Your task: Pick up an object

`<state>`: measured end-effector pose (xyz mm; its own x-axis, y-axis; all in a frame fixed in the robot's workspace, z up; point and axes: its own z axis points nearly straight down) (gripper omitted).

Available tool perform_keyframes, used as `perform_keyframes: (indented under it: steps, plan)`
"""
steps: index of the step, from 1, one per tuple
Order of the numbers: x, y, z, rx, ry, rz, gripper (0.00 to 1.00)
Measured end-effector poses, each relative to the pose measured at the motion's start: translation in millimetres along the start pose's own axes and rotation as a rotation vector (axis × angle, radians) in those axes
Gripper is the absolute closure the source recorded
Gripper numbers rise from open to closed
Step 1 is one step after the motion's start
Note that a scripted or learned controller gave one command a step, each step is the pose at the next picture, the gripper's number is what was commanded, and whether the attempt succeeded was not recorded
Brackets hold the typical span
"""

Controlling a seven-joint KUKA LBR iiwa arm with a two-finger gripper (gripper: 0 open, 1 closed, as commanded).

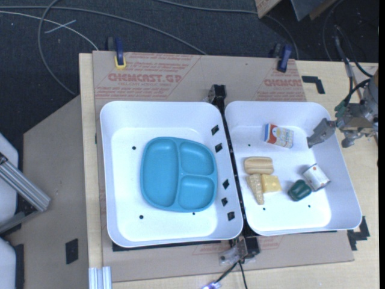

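Note:
The right bin [337, 212] holds several small items. A white, blue and orange carton [278, 135] lies near its back. A tan bread roll [258, 164] sits mid-bin above a yellow cheese wedge [272, 184] and a pale corn cob [257, 191]. Further right, a dark green piece [299, 190] lies beside a small white can [316, 176]. My gripper [334, 137] hangs over the bin's right rim, above and right of the can. Its fingers are spread open with nothing between them.
The left bin [120, 215] holds a blue divided plate [178, 173]. Black clips join the bins along the middle divider [224, 161]. Blue clamps [120, 52] pin cardboard at the bench's back edge. Cables run near the arm on the right.

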<state>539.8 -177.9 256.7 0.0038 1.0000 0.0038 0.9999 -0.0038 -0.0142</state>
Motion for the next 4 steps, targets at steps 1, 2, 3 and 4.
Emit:
perform_keyframes:
  steps: [1,2,3,4]
  plan:
    - [1,2,-7,-0.013,-0.003,-0.004,0.0]
    - [-5,3,36,-0.01,-0.002,-0.003,0.0]
    - [4,8,88,-0.008,-0.001,-0.004,0.0]
    - [6,11,130,-0.01,-0.001,-0.004,0.0]
